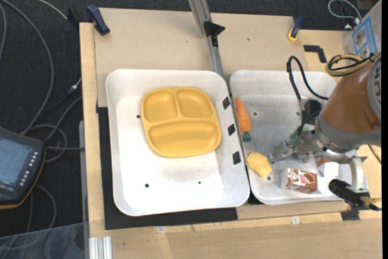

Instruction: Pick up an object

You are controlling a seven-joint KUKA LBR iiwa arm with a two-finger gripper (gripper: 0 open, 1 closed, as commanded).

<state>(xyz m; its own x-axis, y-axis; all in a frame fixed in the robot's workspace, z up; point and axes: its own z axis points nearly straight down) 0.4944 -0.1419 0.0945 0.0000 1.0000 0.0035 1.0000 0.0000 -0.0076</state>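
In the right bin [267, 85] lie an orange carrot [243, 116] along the left wall, a yellow corn-like piece [259, 164] near the front left, and a red and white packet [301, 179] at the front. My gripper [290, 147] hangs low over the middle of this bin, just above the packet and to the right of the corn piece. The arm's orange band [354, 103] and grey wrist [339, 139] cover the bin's right part. Nothing can be seen held in the gripper.
The left bin [127, 185] holds a yellow divided plate [180, 121]. A slanted metal pole [200, 3] rises between the bins at the back. Black cables [297, 79] loop over the right bin's rear. Blue clamps [97, 18] sit on the bench corners.
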